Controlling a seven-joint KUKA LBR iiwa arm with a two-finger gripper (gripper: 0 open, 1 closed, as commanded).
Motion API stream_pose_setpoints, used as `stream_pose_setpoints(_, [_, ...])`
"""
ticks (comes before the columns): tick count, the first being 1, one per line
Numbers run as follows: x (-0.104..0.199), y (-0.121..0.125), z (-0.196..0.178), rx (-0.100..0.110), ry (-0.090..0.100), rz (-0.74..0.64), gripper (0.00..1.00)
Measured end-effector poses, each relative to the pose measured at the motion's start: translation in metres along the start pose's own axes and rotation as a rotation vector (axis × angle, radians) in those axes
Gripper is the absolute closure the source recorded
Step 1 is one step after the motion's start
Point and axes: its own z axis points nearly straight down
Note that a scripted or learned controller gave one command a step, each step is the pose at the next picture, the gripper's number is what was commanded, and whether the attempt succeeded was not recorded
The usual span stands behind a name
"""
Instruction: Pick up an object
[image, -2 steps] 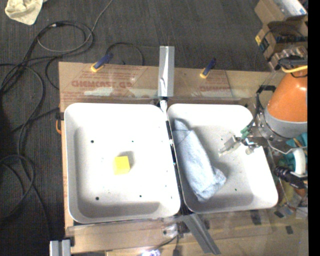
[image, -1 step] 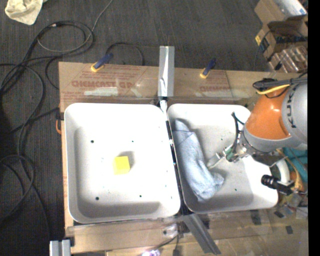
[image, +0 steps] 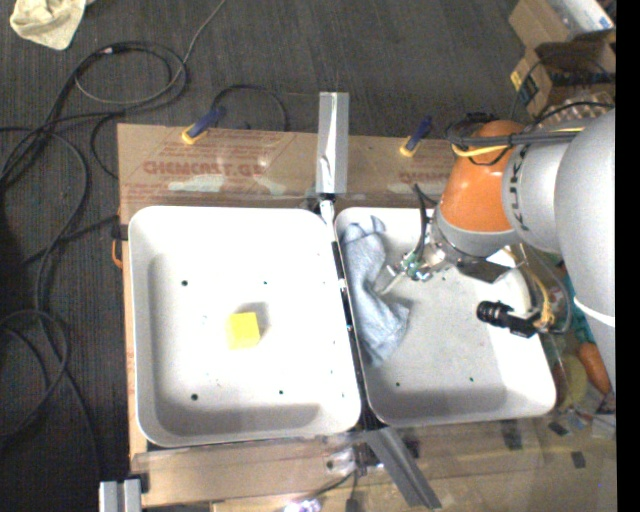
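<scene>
A pale blue cloth (image: 374, 300) lies crumpled along the left wall of the right bin (image: 470, 395). It runs from the far left corner toward the middle of that wall, with one fold reaching out across the bin floor. The gripper (image: 406, 268) is low over that fold, at the cloth's right edge and seemingly touching it. Whether it is spread or closed cannot be told from this view, and no part of the cloth is plainly clamped in it. The grey arm (image: 575, 190), with its orange band (image: 476, 203), reaches in from the right over the far right part of that bin.

In the left bin (image: 190, 250) a small yellow block (image: 244, 329) sits alone near the middle of the floor, well apart from the cloth and the gripper.

Both bins rest on a cardboard sheet (image: 210, 165) with red print. A clamp (image: 204, 125) holds its far edge on the left and another clamp (image: 416, 137) on the right. A metal post (image: 332, 140) stands between the bins at the far side. Black cables (image: 60, 190) loop over the dark floor to the left, and a crumpled pale rag (image: 50, 20) lies at the far left corner.
</scene>
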Motion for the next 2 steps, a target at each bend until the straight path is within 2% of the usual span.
stream_pose_setpoints(1, [-0.030,0.046,-0.026,0.016,0.007,0.124,0.00])
stream_pose_setpoints(2, [-0.028,0.010,0.001,0.006,0.002,0.189,0.00])
